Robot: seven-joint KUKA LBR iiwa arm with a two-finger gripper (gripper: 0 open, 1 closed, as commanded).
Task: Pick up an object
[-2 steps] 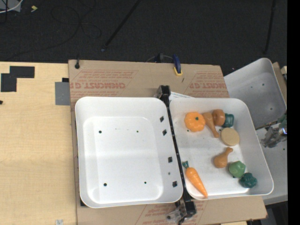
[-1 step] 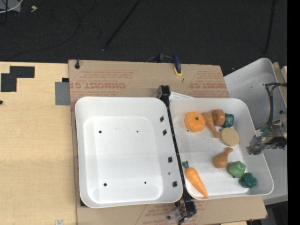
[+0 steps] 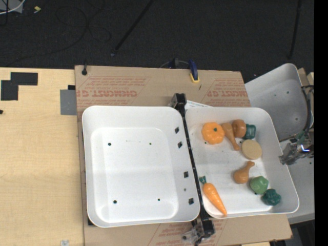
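Since everything worth grabbing sits in the right-hand shallow white plastic bin [image 3: 225, 164], that's where to look. Far left in it is a small orange toy pumpkin [image 3: 212, 133]. Just right of that lies a tan stick-shaped piece [image 3: 231, 135], touching a brown lumpy toy [image 3: 238, 126], with a teal plastic bit [image 3: 249, 131] pressed against the brown one's right side. A round beige disc [image 3: 251, 149] sits just nearer than that cluster. Nearer still is a brown pear-shaped gourd [image 3: 243, 173], then a light green toy pepper [image 3: 259, 184] right beside it. A dark green broccoli-looking piece [image 3: 271, 197] is tucked into the near right corner. An orange toy carrot with a green top [image 3: 214, 198] lies slanted along the near left edge of this bin, its tip up on the rim.

The left-hand white plastic bin [image 3: 133, 163] butts up against the right one, and both rest on a brown cardboard sheet [image 3: 133, 88].

What looks like the dark gripper [image 3: 293, 151] is just outside the right bin's right wall, level with the beige disc and apart from every toy. It's small and murky, so I honestly can't tell if it's spread or closed.
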